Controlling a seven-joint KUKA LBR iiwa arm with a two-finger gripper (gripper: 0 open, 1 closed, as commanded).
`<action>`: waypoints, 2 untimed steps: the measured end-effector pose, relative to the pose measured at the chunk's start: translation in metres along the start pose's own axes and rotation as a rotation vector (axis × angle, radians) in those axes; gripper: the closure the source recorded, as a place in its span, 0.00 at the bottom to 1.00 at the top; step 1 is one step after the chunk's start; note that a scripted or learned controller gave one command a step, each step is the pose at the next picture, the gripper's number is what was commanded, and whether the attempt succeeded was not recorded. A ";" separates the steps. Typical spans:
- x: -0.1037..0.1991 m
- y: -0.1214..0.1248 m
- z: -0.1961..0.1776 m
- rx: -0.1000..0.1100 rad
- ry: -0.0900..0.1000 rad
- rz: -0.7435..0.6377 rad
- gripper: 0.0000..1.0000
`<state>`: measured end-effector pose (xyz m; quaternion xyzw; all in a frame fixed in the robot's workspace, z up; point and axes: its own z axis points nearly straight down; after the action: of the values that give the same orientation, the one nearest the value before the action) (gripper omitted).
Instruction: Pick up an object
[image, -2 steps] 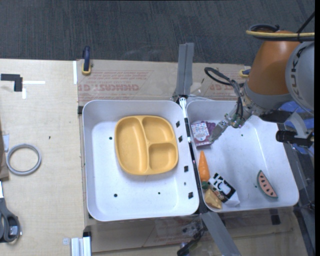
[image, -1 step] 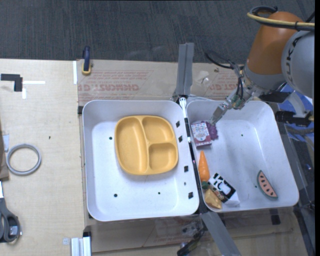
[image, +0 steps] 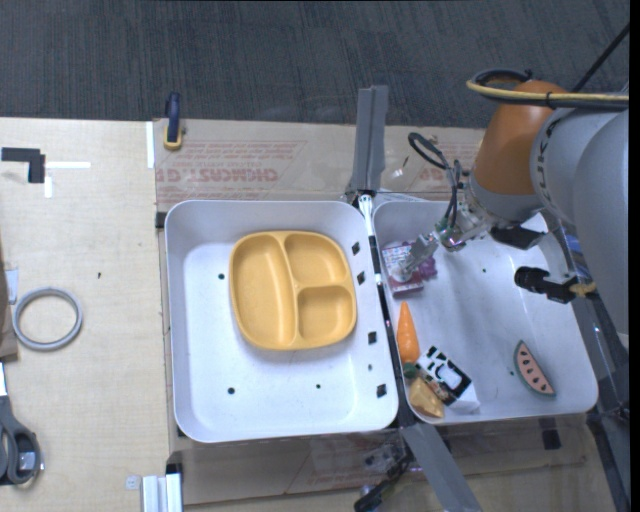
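The right bin (image: 490, 395) holds a purple and white packet (image: 405, 265) at its far left. An orange carrot (image: 407, 333) lies along the left wall. A black and white item (image: 447, 374) and a yellowish piece (image: 426, 400) sit at the near left corner, and a watermelon slice (image: 534, 368) lies at the near right. My gripper (image: 440, 240) hangs low over the far part of this bin, right at the packet's upper right corner. Whether it touches the packet is not clear.
The left bin (image: 200, 380) carries a yellow divided plate (image: 293, 289). A grey divider post (image: 368, 140) rises between the bins at the back. The arm's orange band (image: 512, 140) and grey body cover the right bin's far right corner. A tape ring (image: 45, 318) lies on the bench at the left.
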<state>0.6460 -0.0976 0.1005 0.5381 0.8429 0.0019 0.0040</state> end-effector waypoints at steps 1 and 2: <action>0.000 0.001 -0.011 0.000 0.000 -0.004 1.00; 0.001 0.001 -0.010 0.000 0.000 -0.004 0.00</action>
<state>0.6469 -0.0964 0.1110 0.5366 0.8438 0.0020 0.0040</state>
